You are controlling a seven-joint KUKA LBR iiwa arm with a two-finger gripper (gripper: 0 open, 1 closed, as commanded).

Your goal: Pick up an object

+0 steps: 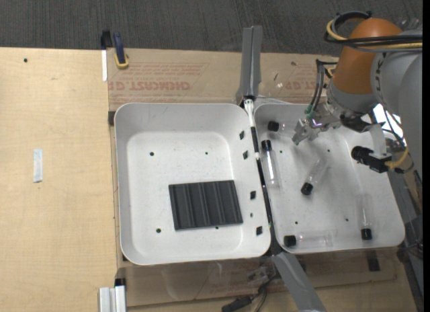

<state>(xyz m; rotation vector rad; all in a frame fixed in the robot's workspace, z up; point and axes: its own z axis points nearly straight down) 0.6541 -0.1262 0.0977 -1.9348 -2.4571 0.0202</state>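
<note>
My gripper [302, 133] hangs over the far part of the right bin [384, 204], below the orange wrist band. Several clear tubes with black caps lie in that bin. One tube [268, 164] rests along the left wall, and another tube [313, 175] lies tilted in the middle, just in front of the gripper. A third tube [365, 220] lies near the front right corner. A small black cap [273, 126] sits left of the gripper. A black ribbed slab [205, 204] lies flat in the left bin [134, 169].
Another clear tube [308, 240] lies along the right bin's front wall. A grey post [251, 62] stands behind the seam between the bins. The arm's cables and a black fitting [368, 157] hang over the right bin's right side. Brown cardboard surrounds the bins.
</note>
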